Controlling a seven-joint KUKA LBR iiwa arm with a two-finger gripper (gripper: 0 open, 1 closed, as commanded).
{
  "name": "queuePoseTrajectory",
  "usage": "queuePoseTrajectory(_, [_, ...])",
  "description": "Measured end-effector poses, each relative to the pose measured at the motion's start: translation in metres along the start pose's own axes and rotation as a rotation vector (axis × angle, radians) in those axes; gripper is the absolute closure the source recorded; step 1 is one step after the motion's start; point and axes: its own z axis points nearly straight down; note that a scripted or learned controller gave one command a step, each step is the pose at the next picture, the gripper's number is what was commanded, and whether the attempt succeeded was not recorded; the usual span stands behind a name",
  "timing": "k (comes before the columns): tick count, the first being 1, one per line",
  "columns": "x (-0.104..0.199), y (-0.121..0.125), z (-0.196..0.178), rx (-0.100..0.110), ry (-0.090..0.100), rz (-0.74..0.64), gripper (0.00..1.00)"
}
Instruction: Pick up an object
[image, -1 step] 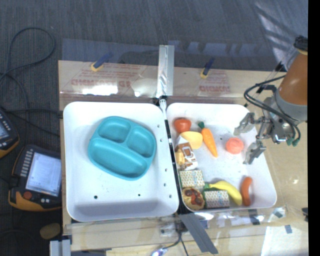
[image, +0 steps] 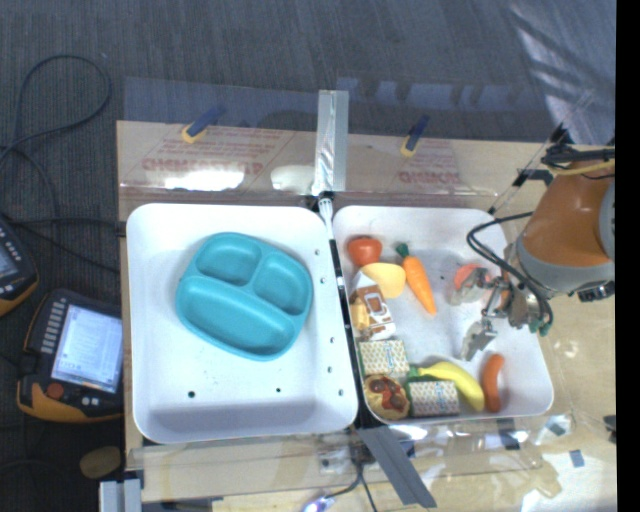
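Two white bins side by side on the surface. Left bin (image: 150, 330) holds a teal divided plate (image: 245, 292), sitting roughly in the middle, tilted diag. Right bin (image: 450, 222) is where the toy food is — tomato (image: 364, 249) at top left, a yellow piece (image: 384, 279) just below it, touching the carrot (image: 419, 284) that angles down to the right. Along the divider: a small printed box (image: 371, 310), then a checkered packet (image: 384, 355), then a round brownish item (image: 387, 395) in the bottom corner. Banana (image: 455, 380) lies along the front wall w/ another packet (image: 433, 398) just under it, and a reddish sausage (image: 492, 381) stands beside the banana's right end. The arm comes in from the right, orange band showing; the jaws (image: 482, 332) hang over the right part of that bin, near the sausage and well apart from the carrot. A small orange-red thing (image: 466, 274) sits just left of the wrist. Can't tell if the jaws are open or closed — too cluttered w/ cables there.
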Motion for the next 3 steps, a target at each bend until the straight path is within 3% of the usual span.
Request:
queuePoseTrajectory(1, [-0.091,0.017,0.004,-0.009,0.089,0.178,0.00])
queuePoseTrajectory(3, [-0.093,0.032,0.003,-0.014,0.087,0.532,0.00])
